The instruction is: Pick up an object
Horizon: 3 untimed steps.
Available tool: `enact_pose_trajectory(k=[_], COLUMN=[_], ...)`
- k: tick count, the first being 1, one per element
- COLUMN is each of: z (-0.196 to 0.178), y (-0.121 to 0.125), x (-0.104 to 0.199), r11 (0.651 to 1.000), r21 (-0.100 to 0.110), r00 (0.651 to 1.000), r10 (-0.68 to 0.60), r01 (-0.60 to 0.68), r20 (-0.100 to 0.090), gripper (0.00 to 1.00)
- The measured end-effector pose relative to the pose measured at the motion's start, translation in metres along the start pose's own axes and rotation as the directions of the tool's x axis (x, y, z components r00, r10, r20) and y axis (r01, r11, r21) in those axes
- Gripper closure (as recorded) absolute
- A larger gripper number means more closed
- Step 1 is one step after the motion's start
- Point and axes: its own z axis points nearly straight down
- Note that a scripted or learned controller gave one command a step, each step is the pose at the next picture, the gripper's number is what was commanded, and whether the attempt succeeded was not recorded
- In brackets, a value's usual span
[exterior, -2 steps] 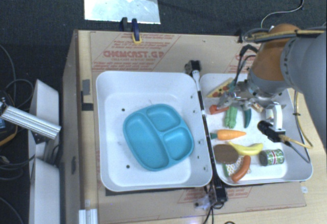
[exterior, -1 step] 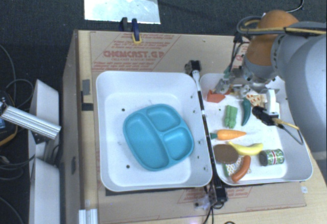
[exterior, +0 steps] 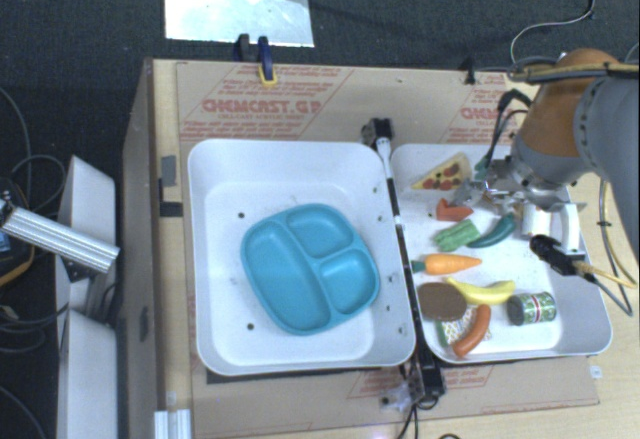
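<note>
Two bins: the left bin (exterior: 215,227) and the right bin (exterior: 580,327) sit side by side on the bench, sharing a centre edge.
Left bin contents: one blue divided plate (exterior: 308,267), lying flat near the bin's middle.
My arm: reaches in from 3 o'clock; the orange band (exterior: 555,122) is above the right bin's 1 o'clock corner.
My claw (exterior: 487,189): low over the upper half of the right bin, among the toys there.
Claw state: cannot tell; the wrist hardware covers the tips.
Pizza slice (exterior: 445,173): at the bin's 11 o'clock area, near my claw at its 10 o'clock.
Red piece (exterior: 453,212): just beside my claw at its 7 o'clock.
Green pepper (exterior: 492,232): just beside my claw at its 6 o'clock, lying at a slant.
Carrot (exterior: 450,264): further out at 7 o'clock from my claw, lying across the bin, tip toward the centre edge.
Banana (exterior: 481,291): beyond the carrot, at 6 o'clock from my claw.
Brown disc (exterior: 440,302): touching the banana's left end.
Sausage (exterior: 472,330): at the bin's 7 o'clock corner, well apart from my claw.
Can (exterior: 531,308): on its side at the banana's 3 o'clock end, well apart from my claw at its 5 o'clock.
Grasp: nothing is visibly between my claw's tips.
</note>
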Motion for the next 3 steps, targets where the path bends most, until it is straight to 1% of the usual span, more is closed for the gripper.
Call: enact_pose_trajectory(k=[1,2,3], z=[-0.029,-0.014,-0.001], y=[0.043,-0.072,-0.059], x=[0.067,0.024,0.065], r11=[1.0,1.0,1.0], r21=[-0.001,0.004,-0.001], r00=[1.0,1.0,1.0], r10=[-0.003,0.001,-0.002], r01=[0.003,-0.001,0.002], r20=[-0.002,-0.001,-0.003], gripper=[0.0,0.0,0.0])
